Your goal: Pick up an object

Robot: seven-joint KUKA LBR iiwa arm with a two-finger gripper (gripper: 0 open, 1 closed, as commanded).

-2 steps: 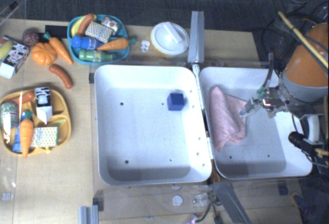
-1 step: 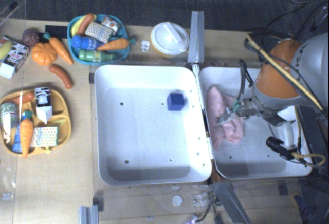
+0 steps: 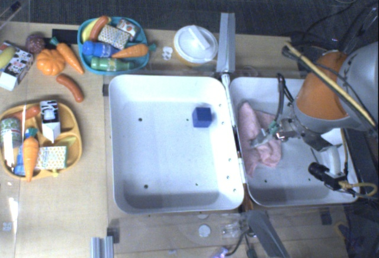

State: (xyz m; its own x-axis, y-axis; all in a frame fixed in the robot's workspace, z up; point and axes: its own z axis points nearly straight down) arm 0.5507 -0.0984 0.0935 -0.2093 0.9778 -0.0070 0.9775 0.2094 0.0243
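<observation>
Right bin (image 3: 331,194): pink cloth (image 3: 259,139), crumpled in a long heap against the bin's left wall, running from the upper part down past the middle. Left bin (image 3: 172,192): one small blue cube (image 3: 202,116), upper right area, well apart from every wall.

Claw (image 3: 267,134) sits low over the cloth's middle, reaching in from the right under the orange-banded wrist. Fingers appear to meet the fabric, but whether they are spread or pinching it I cannot tell; the metal parts and the folds run together at this angle.

Handling, cloth: judged soft, limp and light. No fixed shape, so it should drape and sag when lifted. Best hold is probably a raised fold or ridge near the middle of the heap, where there is bulk to bite into. A flat edge would likely slip through. Not fragile; the risk is a thin pinch that lets go on the lift.

Handling, cube: judged stiff, light, with flat faces. Opposite sides give a clean grip, though a smooth surface might slide if taken off-centre.

Look of cloth: pale pink, matte, wrinkled, wider at the lower end, with shadowed creases along its length.

Counter (image 3: 89,192) to the left carries baskets of toy food, not in play.
</observation>
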